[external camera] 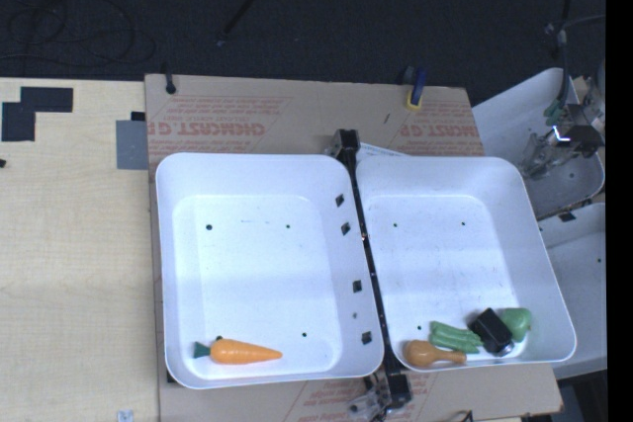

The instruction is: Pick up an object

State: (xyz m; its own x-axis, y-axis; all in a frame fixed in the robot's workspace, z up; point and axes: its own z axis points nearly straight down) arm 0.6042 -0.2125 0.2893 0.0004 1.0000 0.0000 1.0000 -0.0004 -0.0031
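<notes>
Down on the surface [69, 242], a carrot [242, 352] lies near the left bin's [178, 212] front edge, while a pear [430, 354], green pods [457, 338], a black block [492, 330] and a green lump [516, 320] cluster in the right bin's [534, 242] front corner.

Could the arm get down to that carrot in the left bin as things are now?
Probably yes. The carrot lies alone near the front wall of the left bin, with nothing on top of it or beside it. That wall close by might crowd the grasp a little.
</notes>
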